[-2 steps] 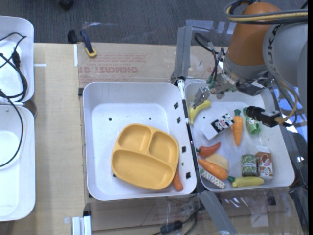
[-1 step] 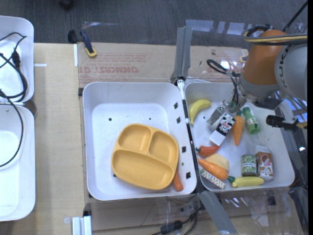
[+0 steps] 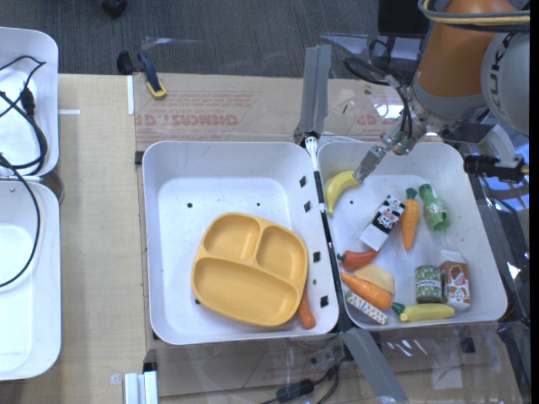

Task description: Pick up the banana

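Currently the banana lies in the right bin, up in its far-left corner, right beside the divider between the two bins. The gripper hangs at a slant over that corner, tip just at the banana's upper right end; whether it touches the fruit I can't tell, and the jaw state can't be read from this angle either. Nothing is visibly clamped. The arm comes in from the right, orange band above the wrist, with part of the "KUKA" lettering showing on the grey link at the frame edge. Other right-bin contents: a black-and-white cow-print carton mid-bin, a carrot just right of it, a green bottle further right, a red pepper near the divider, a second carrot below that, a pale wedge between them, a green can and a brown carton side by side (labels too small to read), and a yellow corn cob along the near wall. The left bin holds a yellow three-compartment plate, with a small orange piece just beside its near-right edge. Behind the bins lies flat cardboard with red print, upside down from this view; it reads roughly "CHEMCAT".
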